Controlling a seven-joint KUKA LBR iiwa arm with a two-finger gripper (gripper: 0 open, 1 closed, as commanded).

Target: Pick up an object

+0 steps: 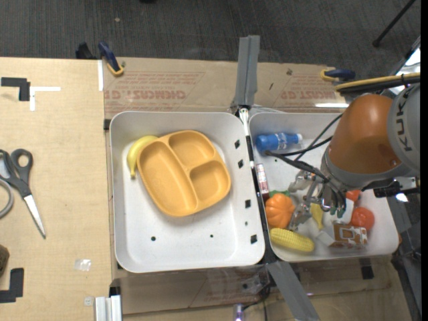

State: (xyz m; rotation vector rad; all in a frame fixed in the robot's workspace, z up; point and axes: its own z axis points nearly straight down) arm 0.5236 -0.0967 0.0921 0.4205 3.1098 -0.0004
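Observation:
My gripper (317, 204) hangs low in the right bin (304, 120), under the arm's orange band (361, 136). Around it lie several toys. An orange pumpkin (279, 209) sits just to its left, and a yellow corn cob (291, 241) lies in front of it. A small yellow piece (316, 215) shows right beneath the gripper. To its right are a red toy (362, 217) and a brown box (350, 235). A blue bottle (278, 141) lies at the bin's back. The arm hides part of the bin's right side.
The left bin (127, 239) holds an orange divided plate (182, 172) with a banana (138, 152) at its left edge. A red and white tube (260, 178) lies along the right bin's left wall. Scissors (24, 187) rest on the bench at far left.

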